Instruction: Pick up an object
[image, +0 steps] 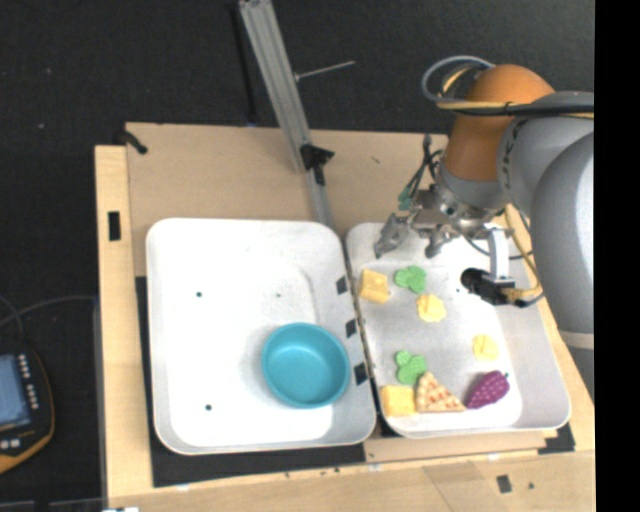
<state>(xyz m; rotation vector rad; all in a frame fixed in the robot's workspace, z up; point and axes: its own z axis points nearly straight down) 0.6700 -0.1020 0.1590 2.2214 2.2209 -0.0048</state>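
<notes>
Right bin (535, 385): toy foods scattered; blue bowl (302, 364) in left bin (200, 270).

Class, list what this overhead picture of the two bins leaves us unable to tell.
- Gripper: too small and blurred in the camera view to judge its grip.
- Right bin: its far corner is hidden by the arm.
- Small green item: too small to identify.
- Blue bowl: any contents unclear.

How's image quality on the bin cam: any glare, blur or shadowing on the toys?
Camera view: lighting even, the white right bin bright but not blown out; the blue bowl casts only a soft shadow in the left bin. The picture is soft all over, so the gripper and small pieces like the purple grapes lack fine detail. No marked distortion.
</notes>
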